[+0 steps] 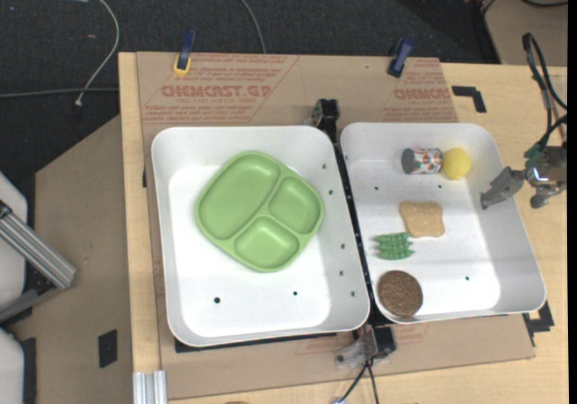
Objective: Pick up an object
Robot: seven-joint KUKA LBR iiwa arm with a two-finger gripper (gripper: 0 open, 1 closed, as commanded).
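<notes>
The right bin [505,289] holds several small objects. A grey and tan little can [422,160] lies on its side at the far end, touching a yellow ball [457,163] to its right. A tan slice of bread [423,220] lies flat near the middle. Just in front of it is a green pea pod [393,246]. A round brown patty [399,293] rests against the near rim.
The left bin [180,303] holds a green divided plate [260,211] with three compartments. A small grey fixture [501,188] and cables [544,163] sit at the right bin's right rim. Blue clamps [185,50] [400,57] grip the bench's far edge.
</notes>
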